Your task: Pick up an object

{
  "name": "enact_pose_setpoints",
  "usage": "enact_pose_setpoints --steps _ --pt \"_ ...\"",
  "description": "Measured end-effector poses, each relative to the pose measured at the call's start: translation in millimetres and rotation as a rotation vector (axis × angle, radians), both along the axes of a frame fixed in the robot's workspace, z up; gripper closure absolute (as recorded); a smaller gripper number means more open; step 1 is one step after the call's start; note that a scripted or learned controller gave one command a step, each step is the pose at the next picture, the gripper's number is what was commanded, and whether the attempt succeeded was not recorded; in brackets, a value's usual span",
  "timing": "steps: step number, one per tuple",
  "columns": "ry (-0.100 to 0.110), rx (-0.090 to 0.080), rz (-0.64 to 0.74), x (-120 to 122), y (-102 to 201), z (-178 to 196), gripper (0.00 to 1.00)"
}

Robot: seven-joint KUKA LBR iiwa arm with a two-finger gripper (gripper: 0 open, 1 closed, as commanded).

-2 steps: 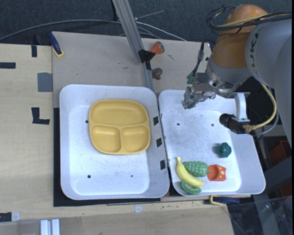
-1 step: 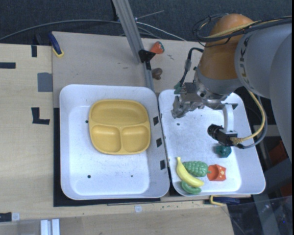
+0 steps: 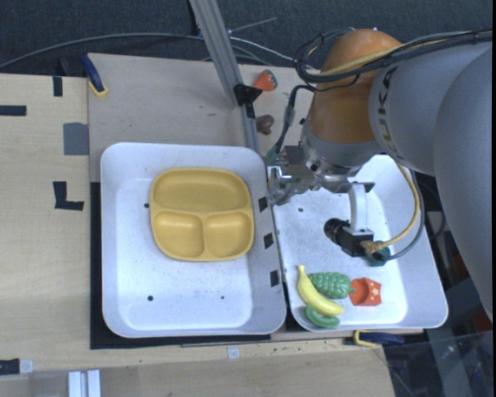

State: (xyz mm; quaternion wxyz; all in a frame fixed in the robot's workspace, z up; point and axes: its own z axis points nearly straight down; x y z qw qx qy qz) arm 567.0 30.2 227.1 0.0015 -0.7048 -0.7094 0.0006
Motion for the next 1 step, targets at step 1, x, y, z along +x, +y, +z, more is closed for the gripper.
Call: enact_pose_setpoints --steps 1 --pt "0.0 0.0 0.001 -18.7 41.5 5.4 1.0"
